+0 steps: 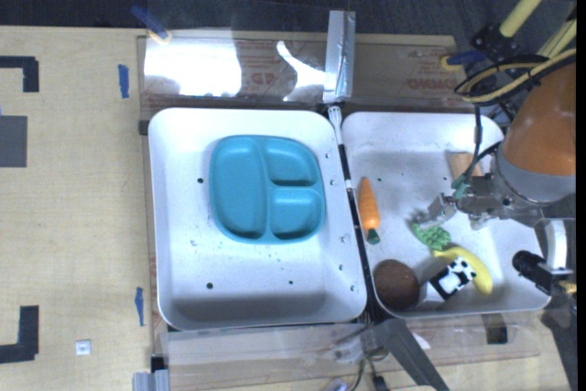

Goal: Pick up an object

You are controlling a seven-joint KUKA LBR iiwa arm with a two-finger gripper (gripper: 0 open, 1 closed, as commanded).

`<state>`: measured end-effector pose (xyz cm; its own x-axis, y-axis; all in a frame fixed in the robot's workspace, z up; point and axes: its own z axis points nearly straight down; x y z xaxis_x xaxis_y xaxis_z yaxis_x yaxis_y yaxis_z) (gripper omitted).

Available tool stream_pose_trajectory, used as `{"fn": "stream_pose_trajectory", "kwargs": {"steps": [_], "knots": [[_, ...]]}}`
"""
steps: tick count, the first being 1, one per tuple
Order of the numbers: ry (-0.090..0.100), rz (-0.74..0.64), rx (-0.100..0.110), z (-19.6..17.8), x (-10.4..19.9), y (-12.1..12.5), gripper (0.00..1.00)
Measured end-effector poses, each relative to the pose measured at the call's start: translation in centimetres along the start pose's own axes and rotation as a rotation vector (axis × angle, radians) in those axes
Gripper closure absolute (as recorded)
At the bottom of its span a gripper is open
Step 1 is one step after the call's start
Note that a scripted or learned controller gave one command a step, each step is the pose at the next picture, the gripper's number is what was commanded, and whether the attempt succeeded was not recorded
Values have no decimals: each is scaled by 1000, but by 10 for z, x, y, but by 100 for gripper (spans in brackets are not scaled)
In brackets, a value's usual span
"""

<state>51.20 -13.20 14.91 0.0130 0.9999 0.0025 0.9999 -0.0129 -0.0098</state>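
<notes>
A: Bench [64,197] is pale wood w/ black corner marks at left edge; dark floor beyond, yellow pole upper rt. Two white bins side by side.

B: Biggest to smallest?

A: Left bin [179,243] holds a blue divided plate [267,188], three compartments, sitting about centre. Arm [545,137], orange band over grey wrist, comes in from rt over the right bin [403,142].

B: Gripper?

A: Gripper [444,208] low in the rt bin's middle, tips beside a green leafy item [432,234], nrly touching. Can't tell how the tips are set, too small and blurred.

B: Loose objs?

A: All in rt bin. Brown round thing [396,282] at front, nr the divider. Yellow banana [476,268] front rt, touching a black-and-white toy [451,277]. Orange carrot [368,208] lies along the left wall, green stub toward front. Tan piece [459,164] by the arm, partly hidden.
</notes>
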Motion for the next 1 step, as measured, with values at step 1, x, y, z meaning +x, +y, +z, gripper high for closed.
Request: {"fn": "stream_pose_trajectory", "kwargs": {"steps": [1], "knots": [[-2, 272, -12, -41, -4, 7, 0]]}}
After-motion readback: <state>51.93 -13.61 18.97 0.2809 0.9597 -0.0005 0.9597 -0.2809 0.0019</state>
